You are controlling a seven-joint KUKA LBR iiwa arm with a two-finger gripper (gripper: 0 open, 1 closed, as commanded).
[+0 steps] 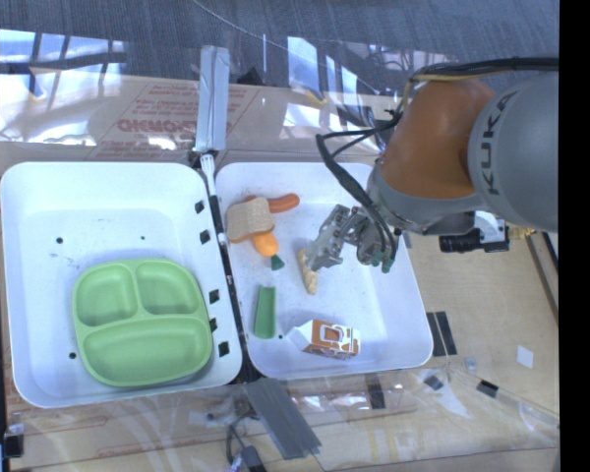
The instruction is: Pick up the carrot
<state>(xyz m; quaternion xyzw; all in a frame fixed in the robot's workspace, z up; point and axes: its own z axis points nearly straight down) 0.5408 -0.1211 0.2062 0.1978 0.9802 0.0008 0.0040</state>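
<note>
Carrot (266, 244), small and orange, is lying in the right bin (403, 313) near its left wall, just below a slice of bread (249, 219) and seemingly touching that slice's lower edge. It is resting on the bin floor with nothing gripping it.

Going left to right: the left bin (29, 264) is holding a green tray (143, 321) with three compartments. Past the divider, the right bin is holding the bread with a sausage (283, 203) poking out from behind its upper right, then the carrot under them. Below sits a green stick (265, 311), perhaps a bean or cucumber piece. Further right a pale wedge (308, 269) is lying near the bin's middle, and a small orange-and-white carton (331, 338) is sitting toward the front wall.

The gripper (326, 252) is hovering just right of the wedge, pointing down and left, well to the right of the carrot. Its fingers (320, 256) are looking slightly parted with nothing between them.

Judging by this, the pick is not yet begun: the arm is needing to travel left, come down over the carrot, close on it and lift. The bread crowding the carrot may be hampering the grasp.
</note>
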